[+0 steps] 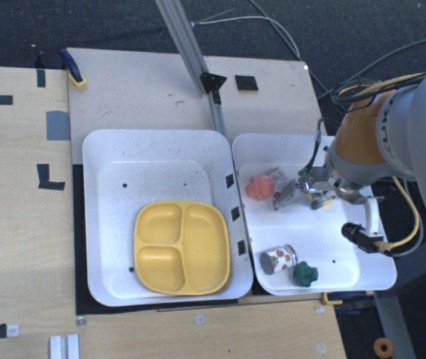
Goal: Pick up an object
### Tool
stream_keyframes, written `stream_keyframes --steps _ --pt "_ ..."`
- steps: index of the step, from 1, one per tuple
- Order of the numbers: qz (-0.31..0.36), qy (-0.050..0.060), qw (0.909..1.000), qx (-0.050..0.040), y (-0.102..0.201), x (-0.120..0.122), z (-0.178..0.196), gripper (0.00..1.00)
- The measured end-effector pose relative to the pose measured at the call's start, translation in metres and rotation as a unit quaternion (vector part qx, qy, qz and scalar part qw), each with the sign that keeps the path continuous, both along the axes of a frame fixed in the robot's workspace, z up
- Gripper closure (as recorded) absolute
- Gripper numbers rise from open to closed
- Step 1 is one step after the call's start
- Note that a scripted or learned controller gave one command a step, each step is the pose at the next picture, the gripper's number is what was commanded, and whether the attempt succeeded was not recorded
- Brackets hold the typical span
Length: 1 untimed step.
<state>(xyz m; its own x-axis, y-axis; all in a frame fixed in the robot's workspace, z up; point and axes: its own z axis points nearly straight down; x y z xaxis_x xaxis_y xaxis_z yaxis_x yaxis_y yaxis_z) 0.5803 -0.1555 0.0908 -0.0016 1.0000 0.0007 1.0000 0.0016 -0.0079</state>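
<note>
Yellow tray (182, 247), three small objects, two bins

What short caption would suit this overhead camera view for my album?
Grey robot arm's gripper reaches into the right bin beside a pink object; yellow tray sits in the left bin.

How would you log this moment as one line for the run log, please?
arm: over right bin | gripper: beside pink object | held: nothing seen | yellow tray: left bin

The gripper (289, 194) hangs low in the right bin (347, 271), a pink object (258, 188) just beside its fingertips.
</note>
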Motion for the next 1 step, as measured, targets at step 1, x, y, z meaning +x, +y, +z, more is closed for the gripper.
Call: stream_keyframes --steps 1 --pt "0.001 -0.002 1.0 -0.0004 0.0003 0.0016 0.0142 1.0"
